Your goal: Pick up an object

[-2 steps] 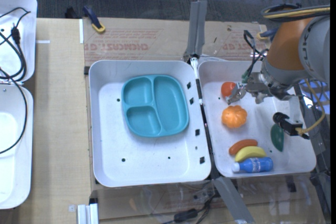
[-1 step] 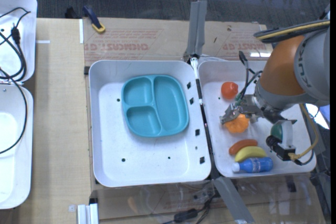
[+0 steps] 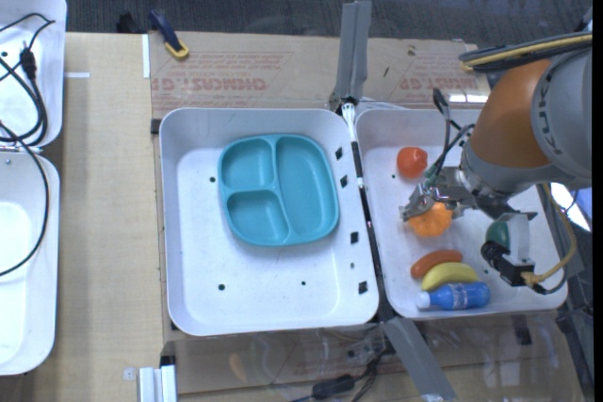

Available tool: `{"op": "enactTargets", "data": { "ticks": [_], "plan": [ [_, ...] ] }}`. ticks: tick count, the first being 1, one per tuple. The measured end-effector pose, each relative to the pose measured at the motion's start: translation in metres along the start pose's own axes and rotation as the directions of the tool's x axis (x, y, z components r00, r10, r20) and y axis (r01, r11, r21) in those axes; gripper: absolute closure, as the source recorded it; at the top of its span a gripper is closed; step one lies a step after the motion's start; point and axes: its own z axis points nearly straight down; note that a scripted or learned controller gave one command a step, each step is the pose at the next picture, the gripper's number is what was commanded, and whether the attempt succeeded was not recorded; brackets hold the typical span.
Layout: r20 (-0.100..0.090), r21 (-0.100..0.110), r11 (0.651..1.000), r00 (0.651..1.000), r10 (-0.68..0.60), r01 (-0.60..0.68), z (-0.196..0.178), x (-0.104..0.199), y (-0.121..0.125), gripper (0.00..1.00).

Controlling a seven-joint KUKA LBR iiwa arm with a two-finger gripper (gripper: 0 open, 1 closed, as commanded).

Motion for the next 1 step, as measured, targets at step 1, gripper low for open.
{"op": "enactTargets", "data": {
  "ticks": [1],
  "plan": [
    [0.000, -0.003, 1.000, 1.000, -0.011, 0.011, -0.1115, 0.0559, 0.0187, 1.00]
  ]
}}
